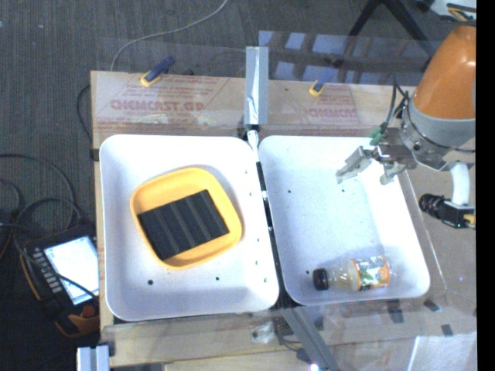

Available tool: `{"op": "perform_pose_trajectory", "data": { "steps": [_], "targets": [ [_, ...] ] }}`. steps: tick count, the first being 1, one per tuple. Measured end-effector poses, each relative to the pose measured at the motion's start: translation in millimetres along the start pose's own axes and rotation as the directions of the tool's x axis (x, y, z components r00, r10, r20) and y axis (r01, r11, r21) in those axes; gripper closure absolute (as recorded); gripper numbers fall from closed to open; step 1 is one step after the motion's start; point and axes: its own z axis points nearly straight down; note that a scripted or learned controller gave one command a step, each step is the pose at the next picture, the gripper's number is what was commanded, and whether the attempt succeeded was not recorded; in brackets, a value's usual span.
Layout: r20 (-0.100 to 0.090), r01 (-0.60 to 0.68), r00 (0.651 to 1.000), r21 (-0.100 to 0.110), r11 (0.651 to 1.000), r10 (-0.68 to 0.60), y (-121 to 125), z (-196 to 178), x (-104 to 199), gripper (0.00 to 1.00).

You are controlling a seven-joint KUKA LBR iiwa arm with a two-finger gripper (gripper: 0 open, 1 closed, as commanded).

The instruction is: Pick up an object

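Observation:
A small plastic bottle [353, 275] with a black cap and an orange label lies on its side near the front edge of the right bin [325, 207]. In the left bin [124, 284] rests a yellow dish [220, 195] with a black ribbed block [182, 222] lying in it. My gripper [370, 165] hovers over the far right part of the right bin, well behind the bottle. Its two fingers are spread apart with nothing between them.
A metal divider post [255, 83] stands at the back between the two bins. Blue and yellow clamps [157, 70] hold the board behind them. A tablet [66, 265] and cables lie on the floor to the left.

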Motion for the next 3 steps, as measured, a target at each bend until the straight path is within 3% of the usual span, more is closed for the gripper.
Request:
{"op": "perform_pose_trajectory", "data": {
  "steps": [1,2,3],
  "targets": [
    [0.001,0.016,1.000,0.000,1.000,-0.016,-60,24,-42,0.00],
    [-0.001,0.145,0.989,0.000,0.989,-0.145,-17,97,14,0.00],
    [0.000,0.127,0.992,0.000,0.992,-0.127,-76,117,-20,0.00]
  ]
}}
